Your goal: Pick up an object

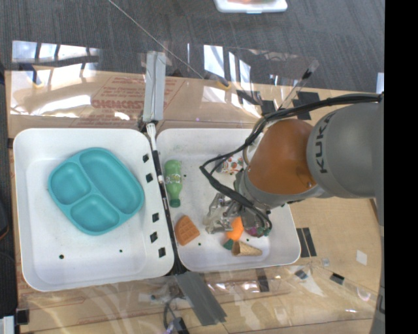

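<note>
The gripper (221, 220) is lowered into the right bin (196, 140), its metal fingers (215, 215) pointing toward 8 o'clock; whether they are spread or pressed together cannot be told, since cables and the wrist cover much of them. Just at 4 o'clock of the fingers lies an orange carrot-like toy (236, 228), touching or nearly touching the gripper body, with a small green piece (228, 244) at its lower end and a tan cone-shaped wedge (247, 248) beside it toward 5 o'clock. An orange waffle-textured piece (186, 229) lies near the fingers at 8 o'clock, apart from them. A green bottle (173, 182) lies at 10 o'clock of the gripper, close to the divider between the bins. A small printed item (230, 166) peeks out at 12 o'clock, partly under the orange band of the arm (307, 160). The left bin (29, 215) holds a teal divided plate (95, 190). Both bins rest on a brown bench (339, 222) under glossy clear sheeting, with dark ribbed flooring (78, 19) beyond at 12 o'clock
</note>
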You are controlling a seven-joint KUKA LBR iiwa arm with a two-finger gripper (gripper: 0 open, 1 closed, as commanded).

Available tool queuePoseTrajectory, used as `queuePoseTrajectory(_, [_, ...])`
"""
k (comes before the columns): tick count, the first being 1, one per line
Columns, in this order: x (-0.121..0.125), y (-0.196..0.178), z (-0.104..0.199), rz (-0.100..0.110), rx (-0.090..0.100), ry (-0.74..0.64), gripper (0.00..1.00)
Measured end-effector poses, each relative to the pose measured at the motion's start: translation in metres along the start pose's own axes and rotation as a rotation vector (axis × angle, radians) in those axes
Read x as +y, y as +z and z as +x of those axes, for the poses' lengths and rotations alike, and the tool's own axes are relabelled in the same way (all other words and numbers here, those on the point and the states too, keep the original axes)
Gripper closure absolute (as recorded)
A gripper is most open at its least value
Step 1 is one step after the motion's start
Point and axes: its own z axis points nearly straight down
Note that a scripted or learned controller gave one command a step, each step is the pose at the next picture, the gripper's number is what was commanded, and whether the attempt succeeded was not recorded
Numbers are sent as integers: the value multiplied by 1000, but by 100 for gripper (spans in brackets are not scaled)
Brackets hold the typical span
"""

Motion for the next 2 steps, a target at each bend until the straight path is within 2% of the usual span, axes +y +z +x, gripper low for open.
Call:
queuePoseTrajectory(1, [1,-10,-2,0,-2,-7,100])
queuePoseTrajectory(2, [61,-90,37,-1,-2,339,100])
